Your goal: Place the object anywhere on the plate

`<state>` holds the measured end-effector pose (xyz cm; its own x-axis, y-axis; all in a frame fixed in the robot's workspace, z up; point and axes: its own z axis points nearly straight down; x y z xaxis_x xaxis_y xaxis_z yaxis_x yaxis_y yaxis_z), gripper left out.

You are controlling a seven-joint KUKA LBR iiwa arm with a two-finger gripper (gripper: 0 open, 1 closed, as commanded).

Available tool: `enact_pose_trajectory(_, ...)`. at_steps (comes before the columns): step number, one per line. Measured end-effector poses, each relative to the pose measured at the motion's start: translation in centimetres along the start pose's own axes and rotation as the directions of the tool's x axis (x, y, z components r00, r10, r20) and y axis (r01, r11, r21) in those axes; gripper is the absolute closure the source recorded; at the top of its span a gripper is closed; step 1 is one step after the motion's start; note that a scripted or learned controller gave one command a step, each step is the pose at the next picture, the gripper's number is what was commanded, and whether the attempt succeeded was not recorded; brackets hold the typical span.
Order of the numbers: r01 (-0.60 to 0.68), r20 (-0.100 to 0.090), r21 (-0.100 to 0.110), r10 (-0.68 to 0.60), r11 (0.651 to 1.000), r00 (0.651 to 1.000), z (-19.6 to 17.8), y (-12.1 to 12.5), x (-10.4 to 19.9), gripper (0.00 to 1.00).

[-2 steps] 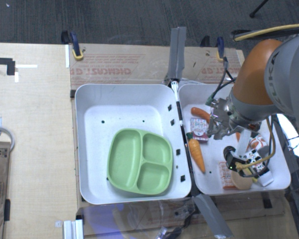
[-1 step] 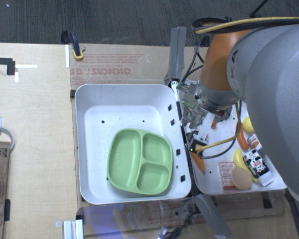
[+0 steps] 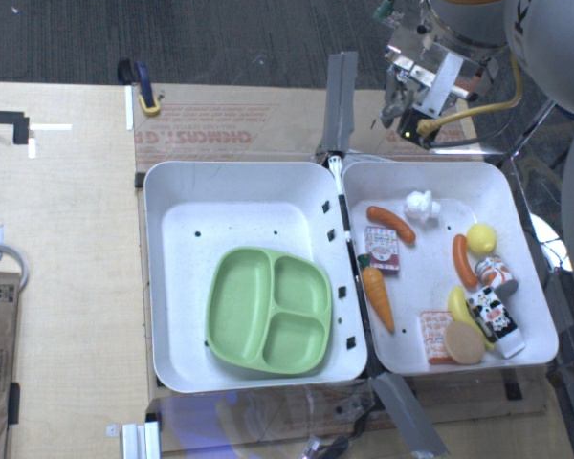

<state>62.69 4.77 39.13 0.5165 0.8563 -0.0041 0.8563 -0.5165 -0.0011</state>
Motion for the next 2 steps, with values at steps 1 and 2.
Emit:
enact_pose_trajectory(1,-0.065,0.002,0.003,0.065,0.998,0.998,10.8,-10.6,-2.9,1.00)
enact_pose_trajectory(2,0.025,0.001,0.001,-0.025,1.000,1.000,10.4,-1.8,2.4,1.00)
